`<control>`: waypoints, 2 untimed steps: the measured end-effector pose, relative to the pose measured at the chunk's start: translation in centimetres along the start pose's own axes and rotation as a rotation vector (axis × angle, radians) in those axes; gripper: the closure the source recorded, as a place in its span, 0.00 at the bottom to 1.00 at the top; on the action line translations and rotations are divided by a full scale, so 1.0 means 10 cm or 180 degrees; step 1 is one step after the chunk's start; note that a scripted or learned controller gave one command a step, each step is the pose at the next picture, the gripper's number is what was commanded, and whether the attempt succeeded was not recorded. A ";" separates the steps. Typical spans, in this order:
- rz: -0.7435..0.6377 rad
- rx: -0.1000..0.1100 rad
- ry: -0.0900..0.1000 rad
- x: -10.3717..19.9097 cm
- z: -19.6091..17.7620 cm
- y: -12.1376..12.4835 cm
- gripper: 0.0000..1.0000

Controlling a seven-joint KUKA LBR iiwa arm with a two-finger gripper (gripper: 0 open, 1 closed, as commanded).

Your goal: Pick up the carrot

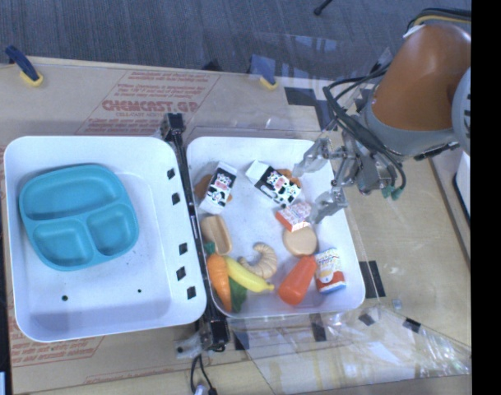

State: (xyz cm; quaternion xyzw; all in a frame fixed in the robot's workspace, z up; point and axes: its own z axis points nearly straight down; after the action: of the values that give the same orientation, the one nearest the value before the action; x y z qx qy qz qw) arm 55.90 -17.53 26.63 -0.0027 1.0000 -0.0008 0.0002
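The carrot (218,275), orange with green leaves at its near end, lies in the near-left corner of the right bin (248,148), pressed against a yellow banana (248,279). My gripper (322,182) hovers over the bin's right side, well up and to the right of the carrot. Its fingers (313,158) are spread open with nothing between them. One fingertip is close to a small red-and-white packet (294,215).
Two cow-print milk cartons (221,188) (275,185), a bun (215,235), a croissant (263,259), a round bread piece (300,241), an orange-red piece (297,281) and a small can (329,271) share the right bin. The left bin (102,303) holds a blue divided tray (73,214).
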 end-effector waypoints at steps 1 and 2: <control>-0.0115 -0.0007 -0.0013 0.25 -0.24 0.55 0.00; 0.0081 -0.0014 0.0029 0.46 0.78 1.07 0.00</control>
State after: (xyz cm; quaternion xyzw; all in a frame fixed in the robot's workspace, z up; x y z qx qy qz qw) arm 51.25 -6.89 18.82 0.0100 0.9999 0.0014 -0.0043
